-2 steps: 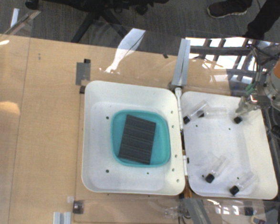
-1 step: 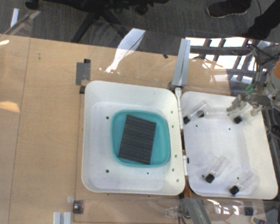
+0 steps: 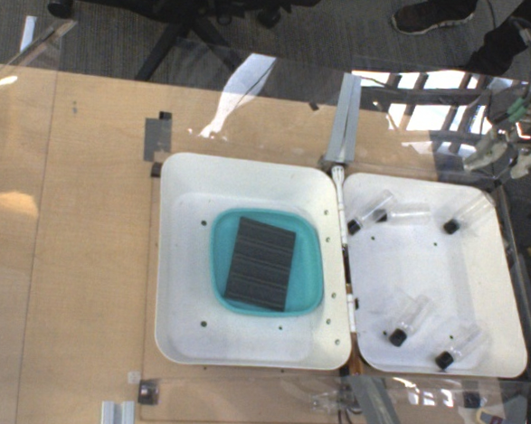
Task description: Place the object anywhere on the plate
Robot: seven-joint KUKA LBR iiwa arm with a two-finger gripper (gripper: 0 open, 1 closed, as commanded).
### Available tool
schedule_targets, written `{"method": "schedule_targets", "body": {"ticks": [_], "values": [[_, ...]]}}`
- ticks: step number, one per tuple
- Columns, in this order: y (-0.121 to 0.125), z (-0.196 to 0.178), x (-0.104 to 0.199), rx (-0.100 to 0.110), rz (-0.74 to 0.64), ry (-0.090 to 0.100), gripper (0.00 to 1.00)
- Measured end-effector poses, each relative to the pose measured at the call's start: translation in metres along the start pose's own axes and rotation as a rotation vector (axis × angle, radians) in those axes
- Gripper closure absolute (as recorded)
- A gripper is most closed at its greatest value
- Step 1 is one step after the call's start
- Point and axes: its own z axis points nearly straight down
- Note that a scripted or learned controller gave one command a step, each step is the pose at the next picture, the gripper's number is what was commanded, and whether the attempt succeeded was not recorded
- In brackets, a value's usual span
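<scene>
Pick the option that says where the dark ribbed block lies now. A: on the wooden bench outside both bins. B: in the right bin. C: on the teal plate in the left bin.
C: the dark ribbed block lies flat on the teal plate, inside the left bin.

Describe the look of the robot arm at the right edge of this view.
Little of the arm can be made out beyond the far corner of the right bin: pale grey, blurred parts with thin cables looped over them, one greenish, and a small orange fleck. No markings are legible.
</scene>
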Motion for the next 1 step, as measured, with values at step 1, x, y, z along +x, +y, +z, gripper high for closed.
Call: {"method": "schedule_targets", "body": {"ticks": [1], "values": [[0.0247,-0.1189,-0.0079,-0.001,0.159,-0.001,0.00]]}}
